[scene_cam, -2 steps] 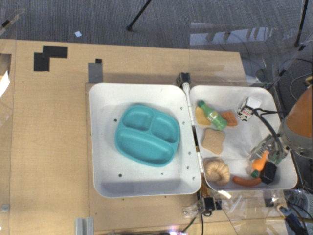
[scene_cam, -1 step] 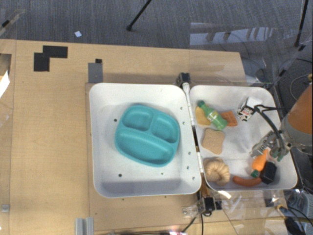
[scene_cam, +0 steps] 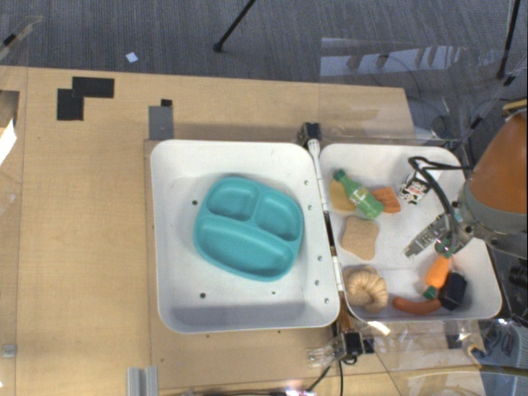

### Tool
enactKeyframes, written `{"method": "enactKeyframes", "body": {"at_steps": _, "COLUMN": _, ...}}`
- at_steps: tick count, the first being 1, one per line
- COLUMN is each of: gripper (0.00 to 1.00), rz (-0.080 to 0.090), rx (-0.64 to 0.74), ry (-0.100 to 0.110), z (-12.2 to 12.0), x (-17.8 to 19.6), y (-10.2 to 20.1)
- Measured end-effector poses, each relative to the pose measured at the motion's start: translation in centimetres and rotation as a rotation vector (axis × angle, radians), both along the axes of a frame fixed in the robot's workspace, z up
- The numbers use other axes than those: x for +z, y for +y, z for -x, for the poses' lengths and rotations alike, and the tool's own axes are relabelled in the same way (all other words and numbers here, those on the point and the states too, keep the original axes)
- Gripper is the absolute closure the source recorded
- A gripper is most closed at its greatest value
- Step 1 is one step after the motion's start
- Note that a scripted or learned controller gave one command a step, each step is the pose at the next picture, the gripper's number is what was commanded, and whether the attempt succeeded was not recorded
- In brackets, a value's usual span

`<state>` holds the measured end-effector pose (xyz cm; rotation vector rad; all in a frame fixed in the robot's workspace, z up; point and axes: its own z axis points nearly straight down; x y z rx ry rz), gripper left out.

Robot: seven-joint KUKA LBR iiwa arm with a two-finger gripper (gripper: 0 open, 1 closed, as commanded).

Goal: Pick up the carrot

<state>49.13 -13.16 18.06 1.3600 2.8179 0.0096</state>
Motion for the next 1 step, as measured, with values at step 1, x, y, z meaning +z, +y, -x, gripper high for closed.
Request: {"method": "enactKeyframes", "body": {"at_steps": 1, "gripper": 1.00, "rz": 0.004, "rx": 0.003, "ry": -0.007, "z": -0.21, "x": 1.04, "y": -0.16}}
